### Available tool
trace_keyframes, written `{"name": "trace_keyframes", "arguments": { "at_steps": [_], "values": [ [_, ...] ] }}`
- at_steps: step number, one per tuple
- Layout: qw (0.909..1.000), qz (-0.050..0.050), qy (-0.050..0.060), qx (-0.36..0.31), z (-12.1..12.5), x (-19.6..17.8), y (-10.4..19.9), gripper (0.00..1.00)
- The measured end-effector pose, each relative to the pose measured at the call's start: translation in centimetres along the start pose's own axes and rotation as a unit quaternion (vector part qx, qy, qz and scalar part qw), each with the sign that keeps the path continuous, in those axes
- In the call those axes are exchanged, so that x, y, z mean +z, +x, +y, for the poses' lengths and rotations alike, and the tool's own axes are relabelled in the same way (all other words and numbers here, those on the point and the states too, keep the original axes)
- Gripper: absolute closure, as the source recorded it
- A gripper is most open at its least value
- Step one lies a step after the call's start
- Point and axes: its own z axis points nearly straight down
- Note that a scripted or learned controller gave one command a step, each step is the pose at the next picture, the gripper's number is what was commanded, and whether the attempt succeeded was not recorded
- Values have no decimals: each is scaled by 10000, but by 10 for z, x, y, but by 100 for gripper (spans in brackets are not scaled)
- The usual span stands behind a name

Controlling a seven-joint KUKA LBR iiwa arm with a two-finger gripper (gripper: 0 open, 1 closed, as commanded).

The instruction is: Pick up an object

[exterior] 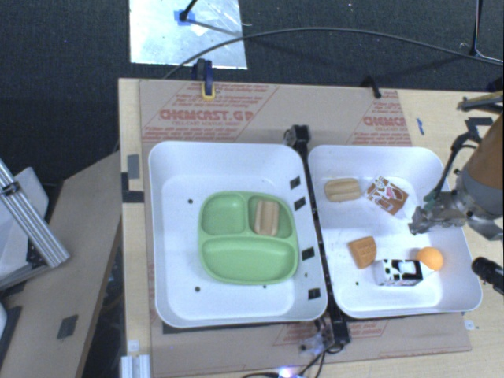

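Hand [419, 220] over right bin [453, 290], grip state unclear; bench [134, 235] on cardboard; dark carpet [63, 53]

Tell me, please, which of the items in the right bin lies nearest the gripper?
The orange ball, just below the gripper at the bin's right side. The brown packet, cow-patterned block, waffle piece and bread roll all lie further off.

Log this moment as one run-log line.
claw over right bin | above orange ball | nothing seen held | green plate in left bin
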Motion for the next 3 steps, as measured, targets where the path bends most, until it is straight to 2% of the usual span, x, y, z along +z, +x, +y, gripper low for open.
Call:
{"name": "trace_keyframes", "arguments": {
  "at_steps": [2, 3],
  "values": [
    [10000, 0, 0, -12, 4, -97, 0, 100],
    [10000, 15, 11, -30, 26, -100, 54, 100]
  ]
}}
